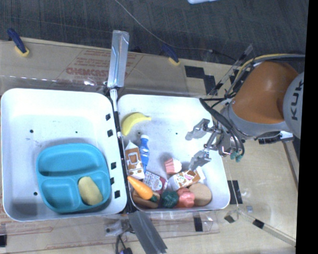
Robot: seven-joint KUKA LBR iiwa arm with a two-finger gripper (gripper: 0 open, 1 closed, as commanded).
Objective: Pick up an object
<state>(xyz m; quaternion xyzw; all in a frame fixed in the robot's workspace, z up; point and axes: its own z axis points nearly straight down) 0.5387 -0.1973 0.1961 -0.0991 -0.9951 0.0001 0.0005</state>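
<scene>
Small pink toy cupcake [173, 165], right white plastic bin [165, 105], just left of my two-finger gripper [196, 148]. Probably light, rigid plastic, slippery; pinch across its sides. My fingers spread open, holding nothing, above the bin floor.

before you, a blue divided tray [66, 169] lies in the left white bin [16, 116], a yellow potato-shaped piece [90, 190] in its near compartment; blue clamps [17, 42] grip the cardboard backing [151, 70] behind.

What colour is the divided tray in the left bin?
The divided tray is light blue, seen clearly in the camera view.
</scene>
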